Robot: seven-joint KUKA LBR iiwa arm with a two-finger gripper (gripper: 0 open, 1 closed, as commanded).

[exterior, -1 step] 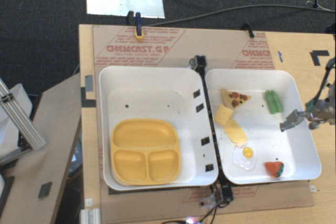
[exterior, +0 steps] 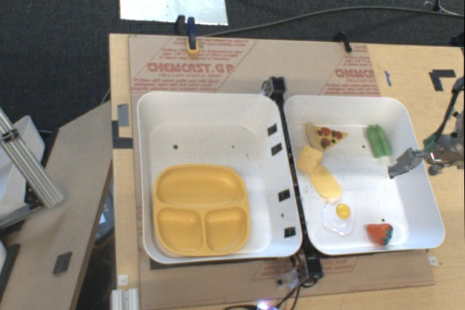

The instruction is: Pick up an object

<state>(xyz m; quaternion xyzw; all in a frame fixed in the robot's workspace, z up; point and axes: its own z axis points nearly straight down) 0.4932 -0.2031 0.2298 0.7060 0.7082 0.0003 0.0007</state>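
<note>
The right bin (exterior: 421,178) holds the toys. Nearest sit a red strawberry (exterior: 379,232) and a fried egg (exterior: 339,218); farther back are yellow pieces (exterior: 320,170), a pizza slice (exterior: 325,135) and a green veggie (exterior: 378,141). The gripper (exterior: 402,164) pokes in low from the right, over bare floor between strawberry and veggie, holding nothing. Whether its fingers are spread is too hard to tell. It should probably line up over one toy first, then drop straight down.

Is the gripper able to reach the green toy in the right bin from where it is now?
Probably yes. The gripper sits near the green toy, with bare bin floor between them and nothing lying over it.
</note>
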